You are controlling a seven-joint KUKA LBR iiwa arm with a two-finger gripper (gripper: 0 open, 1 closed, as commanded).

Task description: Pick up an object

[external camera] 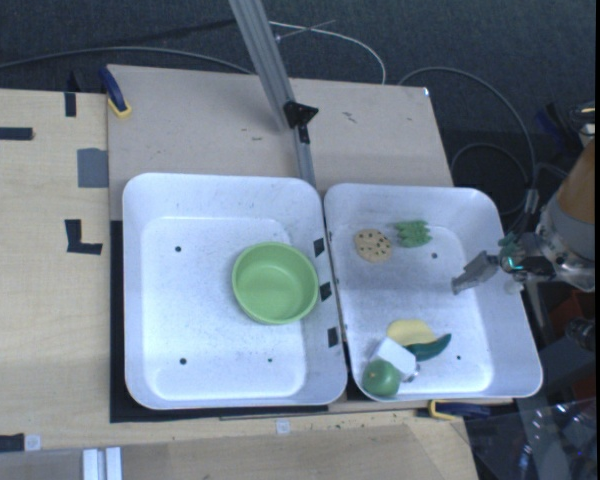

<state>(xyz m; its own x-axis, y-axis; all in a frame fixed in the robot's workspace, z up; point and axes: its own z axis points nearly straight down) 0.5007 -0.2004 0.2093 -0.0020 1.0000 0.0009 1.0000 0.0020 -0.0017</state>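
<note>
The right bin [480, 208] holds several small objects. A round tan cookie [373, 245] lies at its back left, and a green leafy piece [413, 233] sits just to the right of it. At the front, a yellow banana-shaped piece [410, 331], a dark green piece [433, 347], a white piece [395, 357] and a green apple [382, 378] are clustered together. My gripper [469, 275] hangs over the right side of this bin, apart from all the objects, with nothing seen in it.
A green bowl [274, 283] sits in the left bin [160, 208] near the divider. A grey pole [265, 48] slants down from the top to the bins' back edge. Cables [450, 78] lie behind the right bin.
</note>
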